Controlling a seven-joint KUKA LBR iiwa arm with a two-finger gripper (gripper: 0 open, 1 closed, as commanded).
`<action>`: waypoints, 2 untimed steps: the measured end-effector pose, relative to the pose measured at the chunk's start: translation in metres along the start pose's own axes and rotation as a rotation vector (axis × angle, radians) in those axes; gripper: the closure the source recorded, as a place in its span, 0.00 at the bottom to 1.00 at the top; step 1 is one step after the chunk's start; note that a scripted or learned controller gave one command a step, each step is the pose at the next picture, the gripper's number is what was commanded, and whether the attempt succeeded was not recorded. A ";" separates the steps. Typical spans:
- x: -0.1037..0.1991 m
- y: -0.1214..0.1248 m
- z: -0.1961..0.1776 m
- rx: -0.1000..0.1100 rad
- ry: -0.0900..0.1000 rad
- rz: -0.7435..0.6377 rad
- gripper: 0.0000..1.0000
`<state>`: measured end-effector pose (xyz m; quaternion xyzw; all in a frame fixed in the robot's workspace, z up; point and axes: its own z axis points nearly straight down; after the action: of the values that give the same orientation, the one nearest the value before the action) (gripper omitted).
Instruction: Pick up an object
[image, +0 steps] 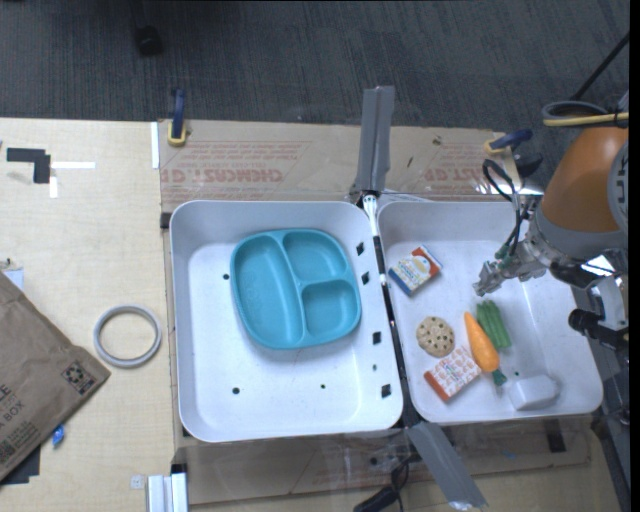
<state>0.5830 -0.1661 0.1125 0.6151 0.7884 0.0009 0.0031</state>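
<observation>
Whether the gripper (490, 278) is clenched or released cannot be told; it is seen low in the right bin (570, 400), just above the carrot (482, 343), with nothing shown held; the approach step is judged to be in hand. Nearby lie a cookie (435, 336) and two small packets (415, 270) (452, 374); a further descent onto one object would be called for next; a blue divided plate (296, 288) is held in the left bin (200, 400).

Arm (590, 190) cropped at right edge
</observation>
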 end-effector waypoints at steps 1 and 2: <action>0.043 0.011 0.021 0.007 0.004 0.039 1.00; 0.042 0.011 0.021 0.007 0.004 0.040 0.00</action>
<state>0.5834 -0.1224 0.0912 0.6306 0.7761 -0.0005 -0.0008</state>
